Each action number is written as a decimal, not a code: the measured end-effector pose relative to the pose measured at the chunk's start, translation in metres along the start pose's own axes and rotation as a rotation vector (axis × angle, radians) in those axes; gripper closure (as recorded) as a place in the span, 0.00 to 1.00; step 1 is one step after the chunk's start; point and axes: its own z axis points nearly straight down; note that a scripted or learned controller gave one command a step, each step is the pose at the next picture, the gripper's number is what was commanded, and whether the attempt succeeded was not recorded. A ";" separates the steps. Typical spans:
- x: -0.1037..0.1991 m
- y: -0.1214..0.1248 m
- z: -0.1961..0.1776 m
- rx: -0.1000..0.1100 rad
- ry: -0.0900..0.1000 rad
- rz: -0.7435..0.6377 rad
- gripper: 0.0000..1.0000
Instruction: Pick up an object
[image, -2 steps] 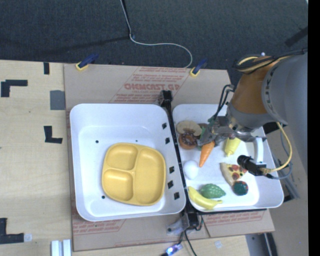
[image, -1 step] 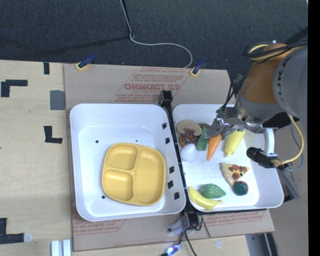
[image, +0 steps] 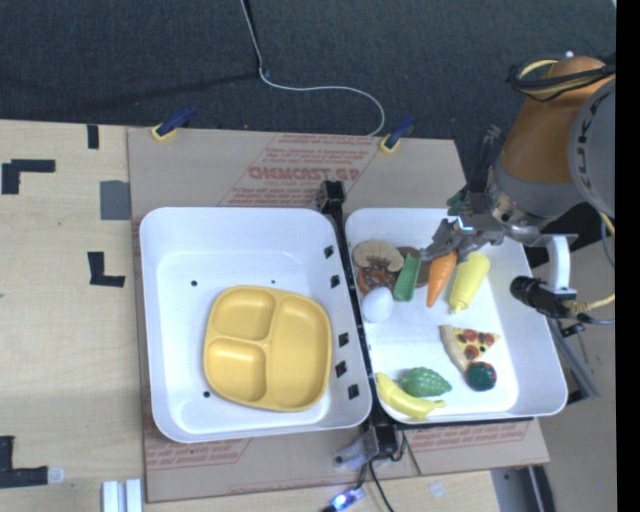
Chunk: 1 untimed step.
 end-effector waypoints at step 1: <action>0.063 -0.008 -0.004 0.006 0.003 -0.006 1.00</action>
